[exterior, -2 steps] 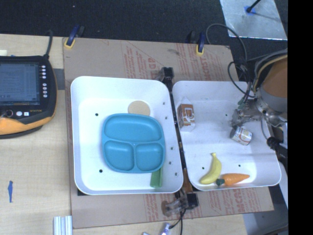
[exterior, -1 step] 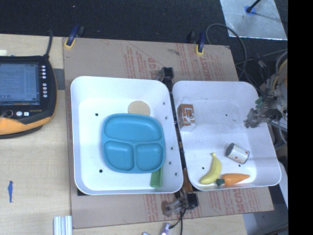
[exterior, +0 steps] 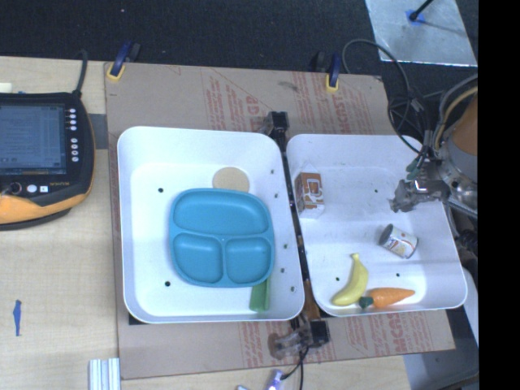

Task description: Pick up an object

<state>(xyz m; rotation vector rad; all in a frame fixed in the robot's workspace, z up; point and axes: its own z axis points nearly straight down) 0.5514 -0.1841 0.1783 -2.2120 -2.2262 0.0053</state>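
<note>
The right bin [exterior: 357,157] holds a brown packet [exterior: 309,193] by its left wall, a small grey-and-white can [exterior: 398,240] lying on its side, a yellow banana [exterior: 352,282] and an orange carrot [exterior: 388,297] near the front edge. My gripper [exterior: 409,192] hangs over the bin's right side, above and slightly right of the can, with nothing seen between its fingers. The left bin [exterior: 142,157] holds a blue divided plate [exterior: 221,236], a tan round disc [exterior: 231,178] behind it and a green piece [exterior: 259,297] at its front right corner.
A teach pendant [exterior: 41,153] with a screen lies on the bench to the left of the bins. Cables [exterior: 390,80] loop behind the right bin. Clamps [exterior: 118,59] hold the cardboard sheet under the bins.
</note>
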